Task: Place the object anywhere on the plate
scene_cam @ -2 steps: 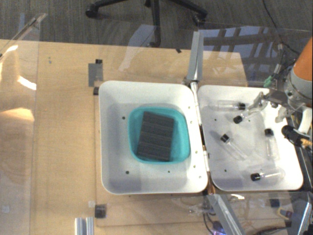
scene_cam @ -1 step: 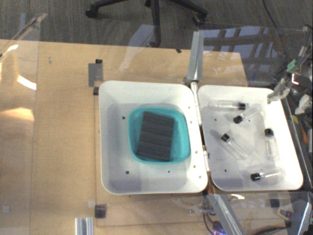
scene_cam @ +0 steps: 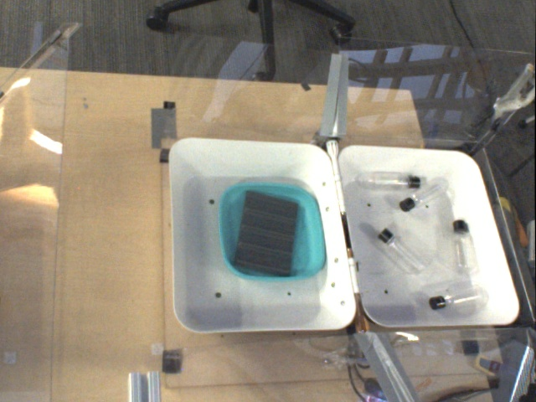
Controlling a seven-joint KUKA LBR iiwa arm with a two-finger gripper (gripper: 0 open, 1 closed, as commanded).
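Whether the hand is open or closed cannot be told, so the object's place cannot be set against it.

Left of the frame's middle, the left bin [scene_cam: 193,224] holds a teal plate [scene_cam: 229,216] with rounded corners, sitting near the bin's middle. A dark grey ribbed block [scene_cam: 266,232] lies flat on the plate, tilted slightly off square, its ribs running across it. It covers most of the plate's floor and stays inside the raised teal rim.

Just to the right, touching along a shared edge, is the right bin [scene_cam: 496,249]. Several clear vials [scene_cam: 404,251] with black caps lie scattered on its floor, on their sides and pointing different ways; two near the bin's top lie close together.

Both bins rest on a pale wooden desk [scene_cam: 92,224]. A grey metal post [scene_cam: 335,99] runs up from the seam between the bins. At the top of the frame, the black legs of an office chair [scene_cam: 266,7] stand on grey carpet.
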